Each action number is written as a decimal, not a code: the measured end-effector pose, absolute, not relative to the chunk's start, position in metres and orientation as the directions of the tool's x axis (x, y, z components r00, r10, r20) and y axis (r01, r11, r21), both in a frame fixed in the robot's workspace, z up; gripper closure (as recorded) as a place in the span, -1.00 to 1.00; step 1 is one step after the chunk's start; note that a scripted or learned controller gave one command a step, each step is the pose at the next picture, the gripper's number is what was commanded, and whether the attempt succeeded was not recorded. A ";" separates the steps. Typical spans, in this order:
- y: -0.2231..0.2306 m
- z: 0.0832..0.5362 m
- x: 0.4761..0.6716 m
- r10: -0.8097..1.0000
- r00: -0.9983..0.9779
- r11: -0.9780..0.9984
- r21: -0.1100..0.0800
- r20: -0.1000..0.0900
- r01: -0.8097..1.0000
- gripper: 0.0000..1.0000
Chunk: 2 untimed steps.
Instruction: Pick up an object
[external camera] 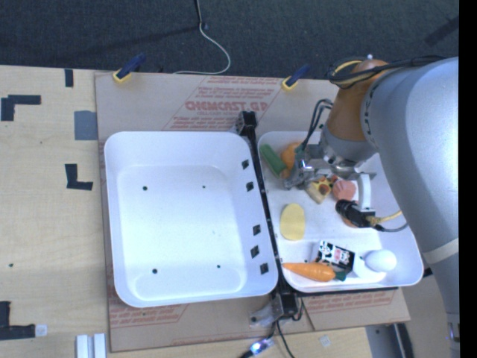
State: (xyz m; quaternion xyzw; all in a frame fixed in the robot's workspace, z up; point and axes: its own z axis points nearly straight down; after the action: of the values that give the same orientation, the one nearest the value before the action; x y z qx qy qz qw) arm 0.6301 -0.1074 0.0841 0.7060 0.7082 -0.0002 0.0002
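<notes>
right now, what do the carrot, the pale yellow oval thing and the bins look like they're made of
Carrot: likely moulded plastic, judging by its even orange colour and smooth skin with a faint sheen.
Pale yellow oval: matte and uniform; possibly plastic or foam, the view leaves it open.
Bins: thin white plastic, probably, with rounded moulded corners and a soft gloss.

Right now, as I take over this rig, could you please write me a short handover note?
Gripper: low in the right bin, near its far left corner, by the green and orange pieces. No grasp visible.
Things, all in the right bin: pale yellow piece mid-bin; carrot, black-and-white box and white egg along the near edge.
Done: nothing lifted.
Left: grasp one object and raise it.
</notes>
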 end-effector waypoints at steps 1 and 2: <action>-0.108 0.084 0.556 1.000 0.001 -0.001 -0.007 0.001 1.000 1.00; -0.096 0.084 0.643 1.000 -0.005 0.005 -0.002 0.001 1.000 1.00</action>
State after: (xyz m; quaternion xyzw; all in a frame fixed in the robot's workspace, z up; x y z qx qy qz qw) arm 0.6434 -0.0959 0.0838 0.7054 0.7088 -0.0004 -0.0008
